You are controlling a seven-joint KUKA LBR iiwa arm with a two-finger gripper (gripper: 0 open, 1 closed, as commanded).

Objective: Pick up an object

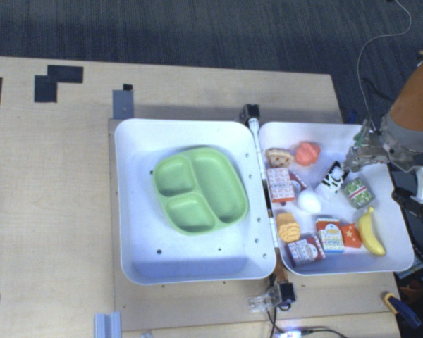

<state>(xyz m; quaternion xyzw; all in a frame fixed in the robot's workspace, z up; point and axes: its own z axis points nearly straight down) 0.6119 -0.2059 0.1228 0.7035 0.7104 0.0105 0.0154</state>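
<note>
Hovering at the right bin's (402, 263) 2 o'clock, gripper (357, 155) above black-and-white carton (332, 177) (likely target); grip state indeterminable.

Arm (414, 115) reaching in (from right), wrist lowered

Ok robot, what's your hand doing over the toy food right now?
Hand above right bin's far side. Nothing seen gripped. Black-and-white carton and green packet just below it. Green tray sits in left bin.
</note>
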